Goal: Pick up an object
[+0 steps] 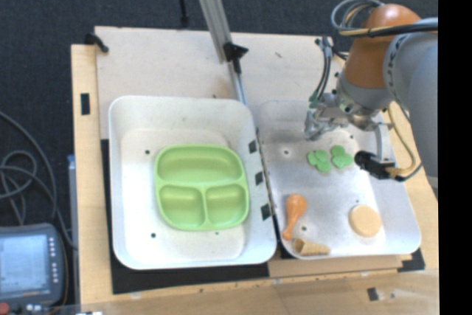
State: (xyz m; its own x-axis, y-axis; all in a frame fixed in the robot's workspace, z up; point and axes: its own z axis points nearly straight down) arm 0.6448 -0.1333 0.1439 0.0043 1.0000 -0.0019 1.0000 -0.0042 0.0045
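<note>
1. Green leaf-shaped toy [329, 158] lies in the right bin [391, 229], just below the gripper [318, 125].
2. Whether the fingers are parted cannot be told; nothing visibly sits between them.
3. Centre over the toy, then descend straight.

Left bin [133, 158]: held a green divided tray [200, 186] at its centre.
Right bin [391, 225]: green pieces [329, 158] at 12 o'clock, orange drumstick-shaped toy [294, 211] at 8, round tan piece [364, 220] at 4, small wedge [312, 248] at 7.
Gripper [318, 126]: hovered near the green pieces, at their 11 o'clock.
</note>
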